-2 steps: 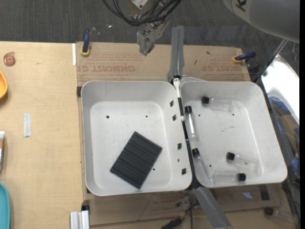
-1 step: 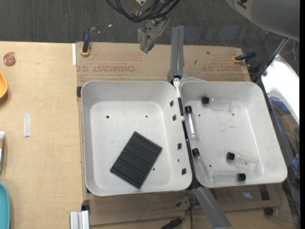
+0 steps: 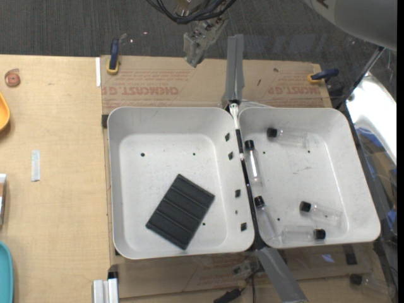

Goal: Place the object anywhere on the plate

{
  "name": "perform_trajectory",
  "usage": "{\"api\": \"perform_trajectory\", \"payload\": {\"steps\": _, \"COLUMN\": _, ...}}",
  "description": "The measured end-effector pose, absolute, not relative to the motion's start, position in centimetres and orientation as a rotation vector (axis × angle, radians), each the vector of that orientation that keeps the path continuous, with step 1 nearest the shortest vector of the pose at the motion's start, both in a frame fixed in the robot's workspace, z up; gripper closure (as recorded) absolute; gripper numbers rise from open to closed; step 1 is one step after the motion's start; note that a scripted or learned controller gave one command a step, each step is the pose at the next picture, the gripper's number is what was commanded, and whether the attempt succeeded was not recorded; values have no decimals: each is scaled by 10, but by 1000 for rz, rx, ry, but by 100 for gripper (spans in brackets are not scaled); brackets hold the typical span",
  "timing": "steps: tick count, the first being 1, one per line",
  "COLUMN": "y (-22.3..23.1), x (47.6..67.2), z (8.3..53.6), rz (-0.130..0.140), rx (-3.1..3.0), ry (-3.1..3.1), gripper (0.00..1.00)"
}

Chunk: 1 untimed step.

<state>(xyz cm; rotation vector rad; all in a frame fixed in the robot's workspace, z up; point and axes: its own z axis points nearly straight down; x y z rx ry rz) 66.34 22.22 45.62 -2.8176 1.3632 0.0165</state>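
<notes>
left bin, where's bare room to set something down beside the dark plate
Left bin: bare floor along the far wall and both near corners around the plate. Right bin is crowded near its near wall and left wall with vials.

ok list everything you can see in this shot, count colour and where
bins: 2, white, side by side mid bench
plate: 1, dark grey ribbed slab, lying askew in the left bin, lower middle
vials: about 5, clear with black caps, in the right bin, along its left wall, top and lower right
cardboard sheet: 1, brown, under and behind the bins
clamps: 2, blue and yellow, at the cardboard's far corners
wooden table: 1, light tan, left of the bins
orange thing: 1, at the left edge, cut off
gripper: 1, grey, with black cables, above the far edge of the bench, too blurred to read
arm: 1, grey, top right corner
</notes>
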Motion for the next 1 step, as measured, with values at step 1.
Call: {"api": "perform_trajectory", "payload": {"steps": 1, "y": 221, "x": 665, "z": 464, "rz": 22, "rx": -2809, "ry": 1372, "gripper": 100}}
